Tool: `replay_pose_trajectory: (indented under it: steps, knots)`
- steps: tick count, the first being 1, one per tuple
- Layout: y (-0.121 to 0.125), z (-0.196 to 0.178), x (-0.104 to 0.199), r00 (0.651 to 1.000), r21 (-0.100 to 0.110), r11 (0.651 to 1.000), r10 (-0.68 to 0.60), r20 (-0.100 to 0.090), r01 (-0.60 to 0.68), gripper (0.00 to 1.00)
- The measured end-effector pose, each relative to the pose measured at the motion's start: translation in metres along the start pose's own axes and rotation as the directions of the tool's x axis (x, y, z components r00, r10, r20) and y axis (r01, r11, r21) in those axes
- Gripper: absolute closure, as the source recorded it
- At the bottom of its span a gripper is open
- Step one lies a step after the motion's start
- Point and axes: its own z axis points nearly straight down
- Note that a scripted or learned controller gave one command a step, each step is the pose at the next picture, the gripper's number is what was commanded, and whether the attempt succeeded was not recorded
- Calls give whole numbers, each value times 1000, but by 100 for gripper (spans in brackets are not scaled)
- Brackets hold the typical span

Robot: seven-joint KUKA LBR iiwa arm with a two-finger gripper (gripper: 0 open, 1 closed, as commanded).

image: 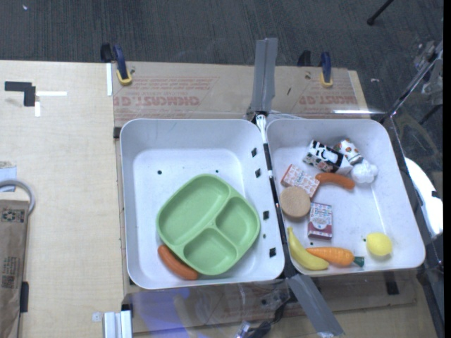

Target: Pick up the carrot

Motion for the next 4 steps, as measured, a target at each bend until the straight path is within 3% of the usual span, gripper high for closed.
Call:
replay_pose_trajectory:
  steps: [1, 2, 3, 4]
  knots:
    - [1, 1, -8, 999, 1, 999, -35, 0, 35, 100]
    - [70, 71, 25, 995, 2, 995, 99, 0, -99, 100]
    - [81, 18, 7, 986, -1, 986, -168, -1, 168, 100]
    - [84, 0, 2, 905, -2, 905, -426, 0, 426, 100]
